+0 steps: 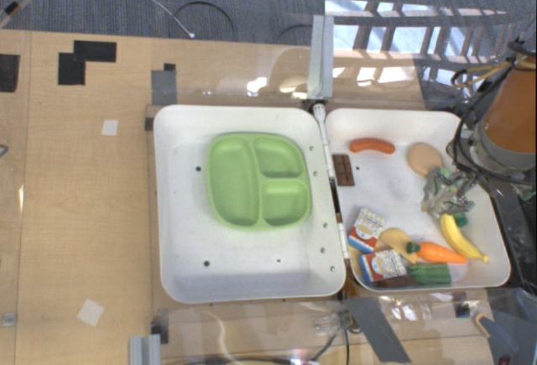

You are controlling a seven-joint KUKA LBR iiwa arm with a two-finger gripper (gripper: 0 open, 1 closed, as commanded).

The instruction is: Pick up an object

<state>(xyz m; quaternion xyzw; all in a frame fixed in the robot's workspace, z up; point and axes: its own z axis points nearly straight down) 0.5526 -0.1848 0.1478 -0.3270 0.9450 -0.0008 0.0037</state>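
Here is the grey arm with its orange band reaching in over the right edge of the right-hand shallow white bin; its two-finger metal gripper hangs low above the bin floor, near that right edge, about halfway along it; whether it is clasping anything I cannot tell, the metal parts blur together from this angle, and nothing plainly sits in its grasp.

Now the pickings in that bin; a red-orange sausage lies near the far edge, a beige rounded lump like a potato to its right, just beside the gripper; a small brown rectangular block sits against the left wall; a yellow banana lies just below the gripper, towards the near right corner; an orange carrot lies beside it, a green oblong piece along the near edge; a little white carton with red print, a yellow rounded fruit and a flat red-and-white packet crowd the near left corner, touching or overlapping one another.

Over in the left-hand shallow white bin, a pale green plastic plate with three compartments rests in the middle, well apart from the gripper; both bins sit side by side on the light wooden bench.
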